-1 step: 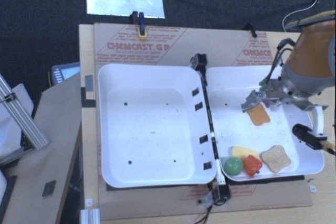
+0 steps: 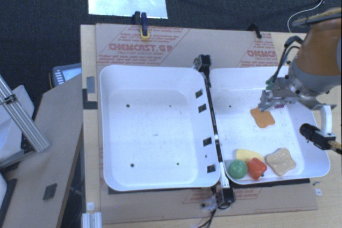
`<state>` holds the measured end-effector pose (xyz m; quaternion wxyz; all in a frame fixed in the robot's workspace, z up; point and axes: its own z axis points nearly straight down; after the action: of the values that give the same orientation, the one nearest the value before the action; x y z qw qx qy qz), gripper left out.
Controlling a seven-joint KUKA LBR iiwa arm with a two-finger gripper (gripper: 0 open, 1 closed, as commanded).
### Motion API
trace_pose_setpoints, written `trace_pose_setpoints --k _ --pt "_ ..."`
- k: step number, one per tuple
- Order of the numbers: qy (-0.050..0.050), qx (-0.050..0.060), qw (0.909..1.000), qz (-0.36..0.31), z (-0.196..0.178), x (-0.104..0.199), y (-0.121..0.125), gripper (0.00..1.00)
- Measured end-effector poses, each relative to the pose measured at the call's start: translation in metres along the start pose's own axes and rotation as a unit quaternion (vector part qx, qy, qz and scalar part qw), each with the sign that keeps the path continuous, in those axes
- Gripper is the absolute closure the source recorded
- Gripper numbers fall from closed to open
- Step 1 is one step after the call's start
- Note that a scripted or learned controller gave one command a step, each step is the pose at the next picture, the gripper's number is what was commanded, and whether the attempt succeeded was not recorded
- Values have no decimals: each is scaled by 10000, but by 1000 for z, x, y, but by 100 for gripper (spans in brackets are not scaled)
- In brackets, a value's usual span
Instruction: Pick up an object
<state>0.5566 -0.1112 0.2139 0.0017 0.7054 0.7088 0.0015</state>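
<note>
The orange slice (image 2: 263, 118) — a flat, thin piece lying on the floor of the right bin (image 2: 235, 88) — was judged the likeliest target, since the gripper (image 2: 269, 100) was seen poised directly at its upper edge. The other candidates were gathered well apart from it, along the near wall of the same bin: a green ball (image 2: 237, 169), a red pepper-like piece (image 2: 257, 168), a yellow wedge (image 2: 248, 155) behind those two, and a bread-shaped slice (image 2: 281, 161) to their right. The left bin (image 2: 115, 83) was not being approached.

Several failures could be expected from here. Because the slice lay flat against the bin floor (with almost no edge raised to be caught), it could simply be slid along or pressed down rather than lifted. The gripper appeared to be set over the slice's upper rim rather than its middle, so a closing motion there could well clip only a corner, and the piece could be dropped as soon as the arm (image 2: 319, 56) was raised. A descent taken too far could also be stopped by the bin floor itself.

As for the claw, how far it was spread could not be told — its tips were merged with dark wrist hardware from this angle. Nothing was seen gripped; whether the slice was being touched could not be settled either.
</note>
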Motion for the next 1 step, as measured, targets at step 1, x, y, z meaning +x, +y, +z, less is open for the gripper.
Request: trace_pose_setpoints --k 1 --pt "-36 -82 10000 4 -254 -52 43 100"
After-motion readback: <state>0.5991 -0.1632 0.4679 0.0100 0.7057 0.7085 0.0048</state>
